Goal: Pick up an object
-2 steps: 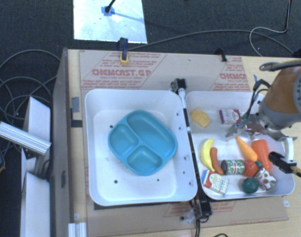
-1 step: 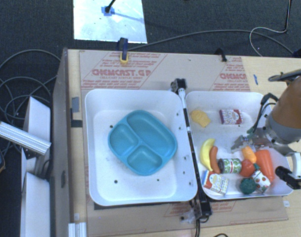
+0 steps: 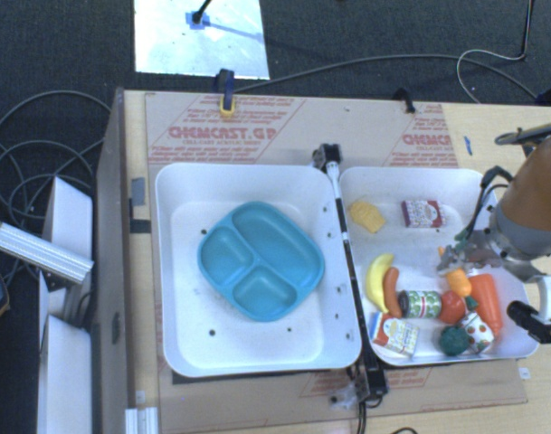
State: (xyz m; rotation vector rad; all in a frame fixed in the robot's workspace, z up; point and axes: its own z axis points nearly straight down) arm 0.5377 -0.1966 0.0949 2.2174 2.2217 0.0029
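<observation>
Slanted overhead view of the bench as I see it from my remote station. The arm, grey with an orange band, enters from the right and lowers its gripper into the right bin; I cannot tell from this angle whether anything is grasped. Just below the gripper lies a cluster of toy foods: a small orange piece, a long orange carrot, a red tomato-like piece, a green-labelled can on its side, a yellow banana touching a reddish sausage, a dark green lump, and a printed carton. Farther back sit a yellow wedge and a red-and-white packet. The left bin holds a blue compartment tray.
</observation>
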